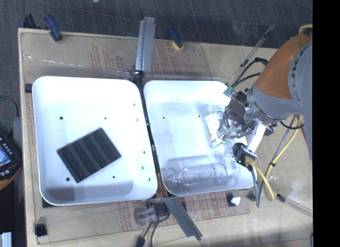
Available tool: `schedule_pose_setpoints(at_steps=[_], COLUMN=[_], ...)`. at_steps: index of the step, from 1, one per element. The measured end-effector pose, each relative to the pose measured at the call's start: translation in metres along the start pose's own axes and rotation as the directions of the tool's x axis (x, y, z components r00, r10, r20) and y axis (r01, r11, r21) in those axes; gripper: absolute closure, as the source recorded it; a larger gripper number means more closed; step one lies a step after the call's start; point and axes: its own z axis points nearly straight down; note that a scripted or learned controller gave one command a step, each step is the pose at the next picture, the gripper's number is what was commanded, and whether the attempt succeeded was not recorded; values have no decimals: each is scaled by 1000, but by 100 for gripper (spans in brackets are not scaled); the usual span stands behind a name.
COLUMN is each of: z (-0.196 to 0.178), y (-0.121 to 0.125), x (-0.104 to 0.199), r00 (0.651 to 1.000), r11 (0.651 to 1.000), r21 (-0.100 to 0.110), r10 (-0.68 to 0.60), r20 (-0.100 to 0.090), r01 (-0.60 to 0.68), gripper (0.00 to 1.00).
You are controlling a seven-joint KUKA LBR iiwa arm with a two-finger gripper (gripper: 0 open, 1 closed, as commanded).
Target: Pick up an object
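The clear plastic bottle (199, 172), lower right, looks light, slippery, crushable; best gripped across its body. The gripper (229, 129) state cannot be told.

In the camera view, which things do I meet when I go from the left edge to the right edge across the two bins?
Left bin → black ridged panel lying in it → right bin → clear plastic bottle lying in the right bin → gripper at the bin's right side → orange band of the arm.

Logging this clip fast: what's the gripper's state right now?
Gripper: cannot be told; it is low in the right bin, at a clear bottle.
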Motion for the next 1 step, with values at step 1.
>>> schedule_pose_setpoints(at_steps=[1], z=[-17], y=[-13], x=[2], r00=[999], r11=[999], r21=[-12], r10=[-41], r20=[-2], r01=[41], gripper=[100])
